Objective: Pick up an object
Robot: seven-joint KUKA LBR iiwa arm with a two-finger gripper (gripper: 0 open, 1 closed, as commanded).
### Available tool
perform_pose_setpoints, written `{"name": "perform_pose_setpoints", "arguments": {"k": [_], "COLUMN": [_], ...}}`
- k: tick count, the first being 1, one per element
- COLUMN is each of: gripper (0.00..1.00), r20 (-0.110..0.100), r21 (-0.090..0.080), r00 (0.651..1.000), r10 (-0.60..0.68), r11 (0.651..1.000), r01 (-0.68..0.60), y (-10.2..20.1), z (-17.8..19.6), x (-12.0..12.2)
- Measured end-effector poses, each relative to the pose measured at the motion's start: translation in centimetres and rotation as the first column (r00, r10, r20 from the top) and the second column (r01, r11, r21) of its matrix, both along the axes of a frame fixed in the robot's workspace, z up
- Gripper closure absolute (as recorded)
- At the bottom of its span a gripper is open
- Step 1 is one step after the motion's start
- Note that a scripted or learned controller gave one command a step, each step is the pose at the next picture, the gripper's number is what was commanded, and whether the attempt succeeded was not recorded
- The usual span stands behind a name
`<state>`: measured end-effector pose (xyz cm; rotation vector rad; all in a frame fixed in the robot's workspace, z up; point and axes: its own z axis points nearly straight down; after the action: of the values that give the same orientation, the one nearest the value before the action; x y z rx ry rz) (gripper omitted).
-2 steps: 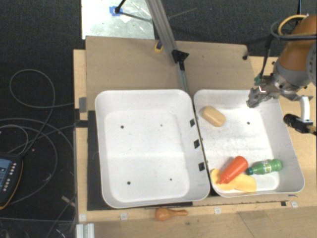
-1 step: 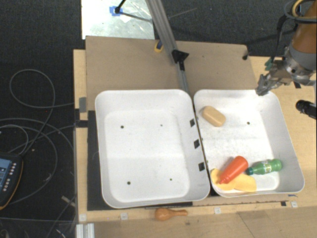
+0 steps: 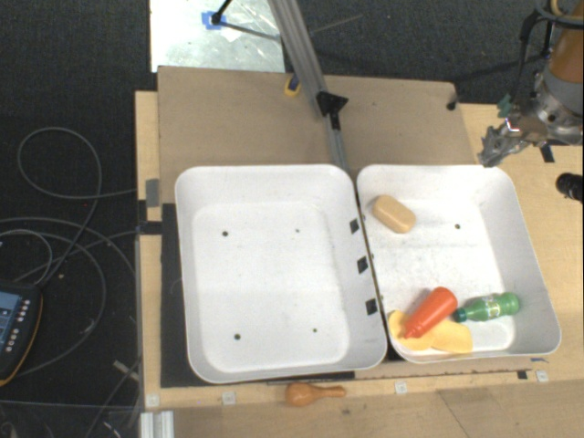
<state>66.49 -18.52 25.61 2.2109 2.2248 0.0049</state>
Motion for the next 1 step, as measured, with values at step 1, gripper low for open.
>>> {"name": "perform_pose_setpoints", "arguments": {"k": [1], "gripper": [1.00], "r20": [-0.004], "r21": [0.003], "r00": [1.000], "r10": [0.004], "r11": [1.000], "r01": [-0.004], "y": [5.65], "z": [-1.35], "x": [-0.39]}}
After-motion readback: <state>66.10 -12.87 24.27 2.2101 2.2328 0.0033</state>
